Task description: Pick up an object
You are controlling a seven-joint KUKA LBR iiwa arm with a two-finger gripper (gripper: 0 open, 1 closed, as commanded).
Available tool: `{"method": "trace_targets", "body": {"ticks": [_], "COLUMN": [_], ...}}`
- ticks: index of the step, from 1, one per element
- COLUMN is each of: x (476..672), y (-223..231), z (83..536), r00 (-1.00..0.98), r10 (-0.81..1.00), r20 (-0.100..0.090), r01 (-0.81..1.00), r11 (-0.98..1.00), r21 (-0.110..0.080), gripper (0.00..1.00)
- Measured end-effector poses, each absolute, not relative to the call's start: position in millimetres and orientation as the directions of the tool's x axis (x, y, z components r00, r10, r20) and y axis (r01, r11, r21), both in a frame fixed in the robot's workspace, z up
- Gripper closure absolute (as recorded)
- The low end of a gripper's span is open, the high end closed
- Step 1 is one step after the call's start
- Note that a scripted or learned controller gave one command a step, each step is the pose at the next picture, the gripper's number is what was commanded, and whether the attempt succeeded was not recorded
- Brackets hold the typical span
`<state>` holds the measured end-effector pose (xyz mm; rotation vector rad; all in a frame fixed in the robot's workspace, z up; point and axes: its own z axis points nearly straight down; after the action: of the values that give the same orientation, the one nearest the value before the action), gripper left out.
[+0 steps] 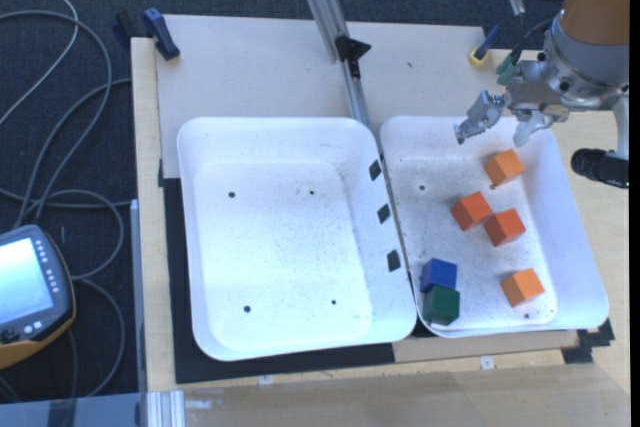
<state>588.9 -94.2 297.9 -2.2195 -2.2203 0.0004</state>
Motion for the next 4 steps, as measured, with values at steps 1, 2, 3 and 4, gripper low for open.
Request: {"method": "trace_targets", "body": {"ticks": [1,2,3,4], "x": [570.0,592.0,594.3,551.7], "y": [-168,-157,-158,-152], "z": [186,95,111,124], "r00": [0.005,-0.002,-0.001,0.001], "r10": [1.000,1.000,1.000,1.000], "r20": [0.001,0.003,0.001,0.002], "r01": [1.000,1.000,1.000,1.000], "r11": [-0.005,0.002,0.001,-0.001], "r21": [-0.011,-0.009,0.001,-0.004], "gripper": [0.00,0.00,1.00,1.00]}}
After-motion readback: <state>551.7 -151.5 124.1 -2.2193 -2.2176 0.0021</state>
